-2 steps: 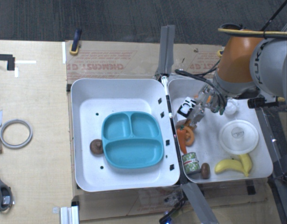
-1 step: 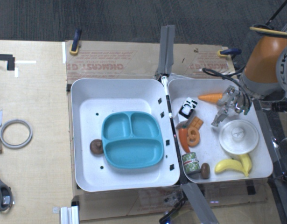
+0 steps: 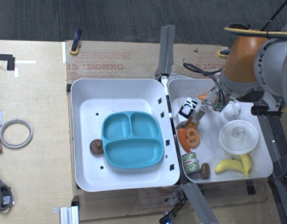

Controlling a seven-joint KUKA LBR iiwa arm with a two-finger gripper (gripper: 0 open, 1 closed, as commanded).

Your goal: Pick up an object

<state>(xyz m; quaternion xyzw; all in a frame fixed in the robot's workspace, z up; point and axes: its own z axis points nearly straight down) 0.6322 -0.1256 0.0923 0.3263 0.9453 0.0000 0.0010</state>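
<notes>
My gripper [image 3: 198,115] hangs low in the right bin [image 3: 260,171], near its left wall, reaching down from the grey arm with its orange band [image 3: 243,55]. Its tip sits just above an orange carrot-like piece [image 3: 184,139] with an orange ring [image 3: 193,137] lying on it. A small black-and-white object [image 3: 187,108] lies right beside the gripper on its left. Further right are a white round lid [image 3: 238,136], a crumpled white item [image 3: 233,108] and a yellow banana [image 3: 234,164]. A green can [image 3: 190,162] and a brown lump [image 3: 205,170] rest at the bin's front.
The left bin [image 3: 82,125] holds a teal divided plate [image 3: 132,139] and a brown ball [image 3: 96,146] by its left side. A grey divider post [image 3: 166,50] stands between the bins at the back. On the bench to the left lie a grey tape ring [image 3: 15,133] and scissors [image 3: 2,195].
</notes>
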